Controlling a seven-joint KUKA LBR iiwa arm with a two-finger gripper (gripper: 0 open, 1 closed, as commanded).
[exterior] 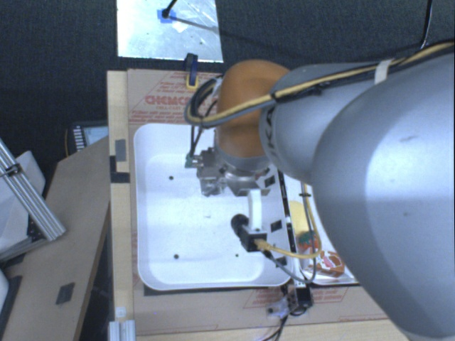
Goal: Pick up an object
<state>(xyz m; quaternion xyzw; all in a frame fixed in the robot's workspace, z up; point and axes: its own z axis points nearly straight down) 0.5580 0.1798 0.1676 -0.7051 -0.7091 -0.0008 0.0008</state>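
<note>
Closest to you, the grey arm sweeps in from the right and covers most of the right bin. Just below the arm, a yellow object and an orange-red object lie in that bin. Further in, the end effector hangs over the left bin; you cannot tell whether it is open or closed. Beyond, printed cardboard lies on the bench.
</note>
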